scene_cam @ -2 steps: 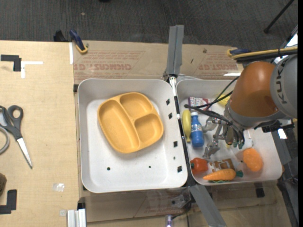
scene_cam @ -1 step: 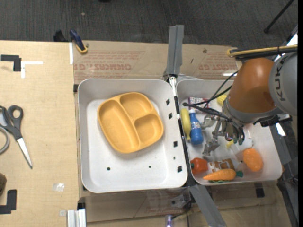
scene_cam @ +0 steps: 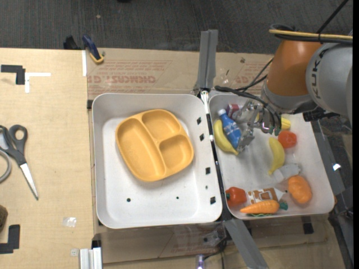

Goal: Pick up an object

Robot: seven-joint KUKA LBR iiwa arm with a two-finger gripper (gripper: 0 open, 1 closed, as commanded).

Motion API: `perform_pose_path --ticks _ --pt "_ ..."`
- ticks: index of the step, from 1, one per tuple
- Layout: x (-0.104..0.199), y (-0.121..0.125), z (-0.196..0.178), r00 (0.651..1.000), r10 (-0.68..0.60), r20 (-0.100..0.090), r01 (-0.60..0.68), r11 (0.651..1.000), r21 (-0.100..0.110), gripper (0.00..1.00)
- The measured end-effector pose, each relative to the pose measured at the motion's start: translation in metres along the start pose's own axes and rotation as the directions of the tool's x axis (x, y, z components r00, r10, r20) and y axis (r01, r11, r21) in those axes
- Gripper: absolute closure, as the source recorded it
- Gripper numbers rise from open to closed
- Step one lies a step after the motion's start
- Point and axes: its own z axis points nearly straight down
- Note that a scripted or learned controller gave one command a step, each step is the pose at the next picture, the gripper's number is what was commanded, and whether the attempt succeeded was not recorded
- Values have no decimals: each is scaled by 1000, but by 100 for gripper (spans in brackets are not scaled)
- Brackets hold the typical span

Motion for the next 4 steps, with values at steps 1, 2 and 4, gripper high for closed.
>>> perform_pose_path --ticks 1,2,4 --pt "12 -1 0 991 131 1 -131 991 0 0" --pt "16 8 1 986 168 0 -168 986 0 0" --pt "19 6 1 943 331 1 -331 943 -1 0"
